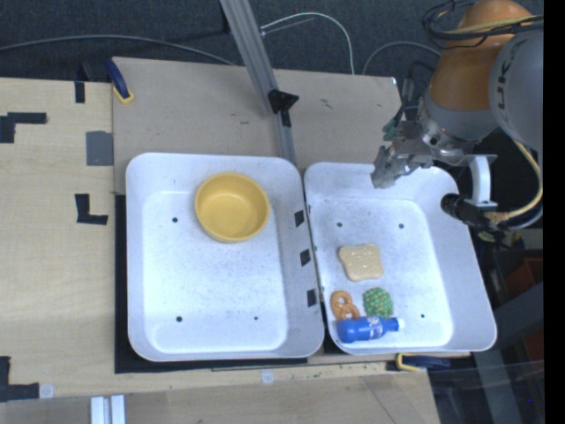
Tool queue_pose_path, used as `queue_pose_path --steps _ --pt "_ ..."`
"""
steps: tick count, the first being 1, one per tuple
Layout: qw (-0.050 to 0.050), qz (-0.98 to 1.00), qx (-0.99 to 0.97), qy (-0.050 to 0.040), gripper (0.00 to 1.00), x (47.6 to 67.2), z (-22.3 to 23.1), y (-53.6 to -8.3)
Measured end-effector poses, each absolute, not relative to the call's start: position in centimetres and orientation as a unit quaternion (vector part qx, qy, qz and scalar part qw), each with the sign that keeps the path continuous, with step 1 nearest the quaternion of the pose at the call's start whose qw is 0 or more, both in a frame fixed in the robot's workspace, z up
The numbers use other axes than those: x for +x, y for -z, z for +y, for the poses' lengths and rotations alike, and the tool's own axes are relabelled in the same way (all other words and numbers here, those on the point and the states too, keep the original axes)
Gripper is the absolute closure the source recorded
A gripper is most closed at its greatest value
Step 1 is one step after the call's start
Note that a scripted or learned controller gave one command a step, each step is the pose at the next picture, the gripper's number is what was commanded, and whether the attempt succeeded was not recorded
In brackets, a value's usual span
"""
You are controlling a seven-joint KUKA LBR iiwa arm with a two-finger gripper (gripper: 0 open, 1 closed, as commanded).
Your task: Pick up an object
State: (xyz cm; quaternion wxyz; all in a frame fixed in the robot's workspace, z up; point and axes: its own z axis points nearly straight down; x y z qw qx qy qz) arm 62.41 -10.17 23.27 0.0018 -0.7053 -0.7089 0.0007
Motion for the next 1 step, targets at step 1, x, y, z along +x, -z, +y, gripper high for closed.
queue_pose_path --steps 1 --pt "0.002 -0.709 -0.705 -0.0010 1.00 59.85 -5.22 -22.26"
